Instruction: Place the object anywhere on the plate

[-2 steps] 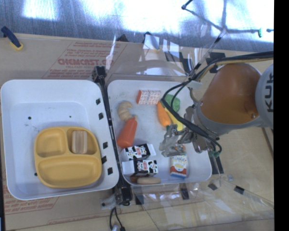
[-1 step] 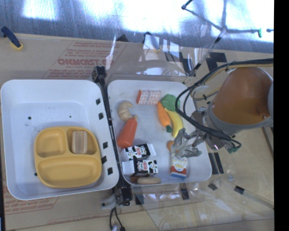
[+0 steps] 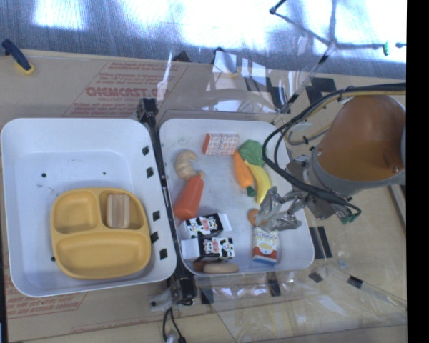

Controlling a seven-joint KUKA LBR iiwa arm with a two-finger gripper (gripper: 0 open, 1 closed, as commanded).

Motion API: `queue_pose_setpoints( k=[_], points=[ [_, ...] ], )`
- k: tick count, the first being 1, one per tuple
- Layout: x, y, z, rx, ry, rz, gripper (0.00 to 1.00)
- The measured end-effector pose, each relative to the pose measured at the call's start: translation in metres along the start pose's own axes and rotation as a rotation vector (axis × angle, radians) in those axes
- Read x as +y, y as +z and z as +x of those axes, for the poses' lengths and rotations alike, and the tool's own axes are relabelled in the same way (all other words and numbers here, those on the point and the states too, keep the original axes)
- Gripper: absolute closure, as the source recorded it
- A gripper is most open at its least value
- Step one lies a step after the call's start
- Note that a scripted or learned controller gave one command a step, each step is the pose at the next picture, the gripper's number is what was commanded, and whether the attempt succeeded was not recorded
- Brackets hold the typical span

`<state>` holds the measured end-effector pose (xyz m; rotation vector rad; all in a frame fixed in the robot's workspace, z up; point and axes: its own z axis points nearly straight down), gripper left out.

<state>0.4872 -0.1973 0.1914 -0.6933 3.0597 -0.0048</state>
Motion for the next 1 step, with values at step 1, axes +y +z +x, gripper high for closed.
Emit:
queue_pose_setpoints(
  k=[1],
  points=[
    [-0.0088, 0.0187, -0.0005, 0.003, -0.226, -0.005, 1.0]
  ],
)
